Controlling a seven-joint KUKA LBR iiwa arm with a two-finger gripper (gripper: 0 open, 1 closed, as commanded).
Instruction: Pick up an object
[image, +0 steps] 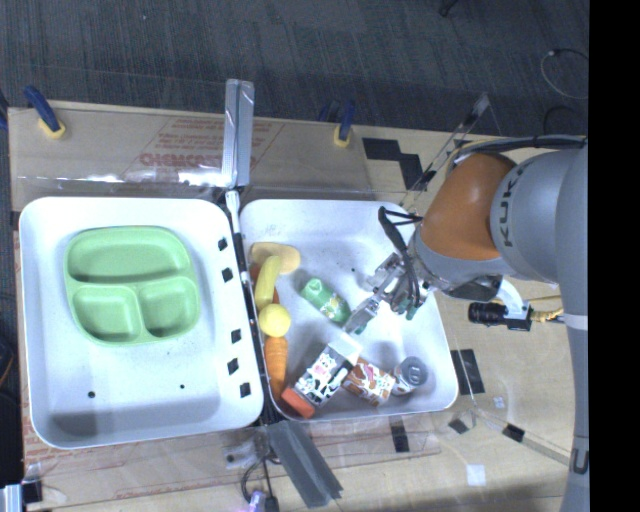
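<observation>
Down at the bottom of the frame, the right white bin (330, 215) is crowded along its near rim: a small silver can (411, 374) lying in the lower right corner, a brown patterned snack packet (369, 381) just left of it, and a black-and-white cow-print carton (322, 374) tilted beside that, its end touching an orange carrot (277, 364) lying along the bin's left wall. Moving up the frame along that wall, there's a round yellow lemon (275, 320), then a yellow banana (267, 281) with a pale yellow rounded fruit (280, 259) at its top. Toward the bin's middle lies a green plastic bottle (322, 295), on its side, apart from the rest. Just right of it, the hand (372, 303) hangs low over the bin floor, reaching in from the right; I can't tell whether it's wide or narrow, and nothing shows clearly in its grip. Over in the left white bin (45, 400) sits a light green divided tray (131, 282). Beyond both bins, the brown cardboard-covered counter (120, 140) runs across the top.
</observation>
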